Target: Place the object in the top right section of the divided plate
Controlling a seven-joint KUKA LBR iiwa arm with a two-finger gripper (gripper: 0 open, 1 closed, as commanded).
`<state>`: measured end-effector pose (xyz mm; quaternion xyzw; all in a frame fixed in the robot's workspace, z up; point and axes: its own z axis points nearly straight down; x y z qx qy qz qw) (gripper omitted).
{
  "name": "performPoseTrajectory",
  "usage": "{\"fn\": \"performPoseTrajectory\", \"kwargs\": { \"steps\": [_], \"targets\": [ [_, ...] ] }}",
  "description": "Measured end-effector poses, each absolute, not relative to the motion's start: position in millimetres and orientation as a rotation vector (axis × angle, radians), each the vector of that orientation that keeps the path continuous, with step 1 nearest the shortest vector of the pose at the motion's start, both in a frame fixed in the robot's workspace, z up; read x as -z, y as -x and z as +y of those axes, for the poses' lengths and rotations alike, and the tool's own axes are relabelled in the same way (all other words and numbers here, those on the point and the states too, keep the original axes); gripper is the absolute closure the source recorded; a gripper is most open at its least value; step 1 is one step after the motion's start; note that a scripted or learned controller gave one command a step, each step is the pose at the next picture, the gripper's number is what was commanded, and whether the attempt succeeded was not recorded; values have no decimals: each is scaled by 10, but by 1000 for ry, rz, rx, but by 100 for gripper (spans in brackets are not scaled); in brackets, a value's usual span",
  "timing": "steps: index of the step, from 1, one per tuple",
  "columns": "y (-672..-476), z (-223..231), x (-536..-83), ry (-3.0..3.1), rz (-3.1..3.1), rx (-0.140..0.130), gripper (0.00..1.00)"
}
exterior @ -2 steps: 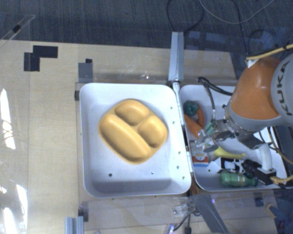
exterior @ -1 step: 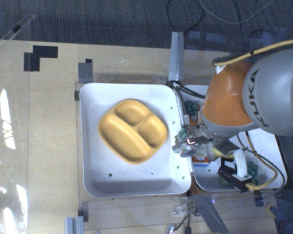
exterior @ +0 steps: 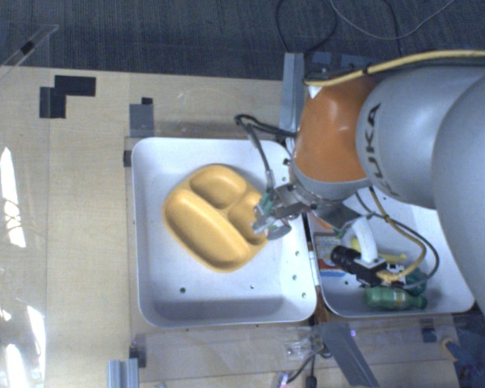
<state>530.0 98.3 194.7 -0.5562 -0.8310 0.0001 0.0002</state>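
End effector (exterior: 268,215) at divided plate's (exterior: 210,217) right edge.

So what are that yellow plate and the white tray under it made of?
The yellow divided plate looks like moulded plastic: rounded sections, smooth satin sheen, even colour. The white bin beneath also seems plastic, possibly painted metal: thin rounded rim, matte surface with soft glare. Neither can be confirmed from above.

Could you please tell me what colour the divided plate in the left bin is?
The divided plate is yellow, plain and unpatterned, as the camera view shows.
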Motion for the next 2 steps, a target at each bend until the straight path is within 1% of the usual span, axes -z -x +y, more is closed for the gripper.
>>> {"fn": "performPoseTrajectory", "kwargs": {
  "steps": [1,2],
  "targets": [
    [-5393,1237,-1789,1812,-2565,0,100],
    [-5394,1235,-1791,1812,-2565,0,0]
  ]
}}
